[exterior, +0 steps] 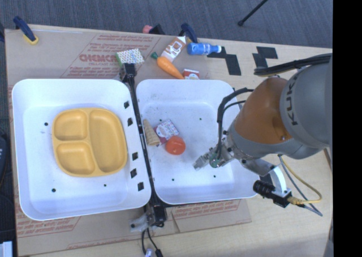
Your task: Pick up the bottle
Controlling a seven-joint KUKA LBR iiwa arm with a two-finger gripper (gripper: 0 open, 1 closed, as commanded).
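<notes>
- We find the bottle (171, 50) lying on the table (85, 52) at the upper centre of the frame, above the top rim of the right bin (186, 89) — outside both bins. It has a white body with an orange label and a dark cap end pointing up and right.
- Just beside it lie a toy carrot (169, 67), a small blue bottle-like item (201, 49) to its right, and a red-and-white packet (191, 73) touching the bin's rim.
- The tool (210, 161) sits low in the right bin, right of centre in the frame, near the bin's floor. We cannot tell whether it is open or closed; the wrist hides most of it and what shows is small and blurred. We see nothing of the bottle at it.
- Inside the right bin, left of the tool, lie a red ball (175, 146), a small packet (166, 130) and a cone-shaped piece (150, 132) — none of them the target.
- The left bin (25, 137) holds a yellow divided plate (89, 141).
- Our judgement: the pick is not yet begun in any useful sense. The tool is well apart from the bottle, so all of it is left — travel to the upper centre, descent, closing, lifting.
</notes>
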